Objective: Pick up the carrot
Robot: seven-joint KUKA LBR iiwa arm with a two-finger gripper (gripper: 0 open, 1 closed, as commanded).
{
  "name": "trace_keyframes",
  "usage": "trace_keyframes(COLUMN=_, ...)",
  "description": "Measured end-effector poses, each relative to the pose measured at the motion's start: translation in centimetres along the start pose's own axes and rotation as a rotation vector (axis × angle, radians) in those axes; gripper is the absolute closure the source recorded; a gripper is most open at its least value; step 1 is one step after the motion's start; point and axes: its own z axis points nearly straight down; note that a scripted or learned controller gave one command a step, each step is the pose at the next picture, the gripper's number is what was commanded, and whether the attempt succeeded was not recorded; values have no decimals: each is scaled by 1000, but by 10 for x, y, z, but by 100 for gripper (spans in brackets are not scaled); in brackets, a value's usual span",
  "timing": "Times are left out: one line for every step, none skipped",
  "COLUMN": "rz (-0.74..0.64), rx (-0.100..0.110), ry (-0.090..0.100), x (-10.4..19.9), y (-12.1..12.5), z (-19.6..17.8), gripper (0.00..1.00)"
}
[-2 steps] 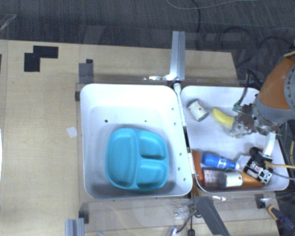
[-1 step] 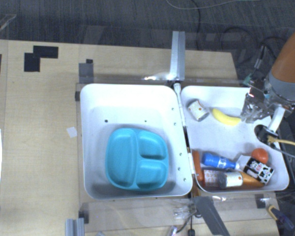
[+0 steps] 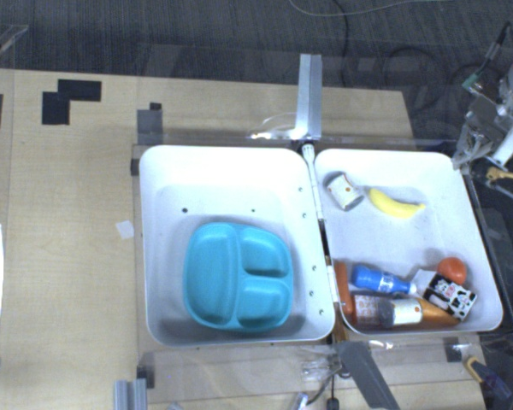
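We see the pincer [image 3: 477, 148] at the far right edge of the scene, just beyond the far right corner of the right bin [image 3: 427, 159], and it holds nothing. Whether it is spread or closed, we cannot tell from this slant.

The carrot [image 3: 435, 313] we take to be the orange length at the near right of that bin, lying low along the near wall. Most of it is covered: a black and white patterned block [image 3: 451, 296] sits on it toward its right end, and a brown bottle with a white cap end [image 3: 383, 312] lies just beside it on the left. Its long axis seems to run roughly left to right, rising slightly toward the right.

From the pincer, then, the carrot lies toward the near side and a little to the left, well apart, almost the whole depth of the bin away. We judge the coming move to be a long travel toward the near wall, and the crowding there will leave little free carrot to close upon.

A blue bottle [image 3: 381, 280] lies just beyond the brown one, a banana [image 3: 393, 203] at the far middle. Its label is too small for us to read; no writing is legible anywhere.
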Motion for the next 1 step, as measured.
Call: trace_keyframes(rz=393, rx=4, ry=-3, x=7, y=4, z=63, gripper=100)
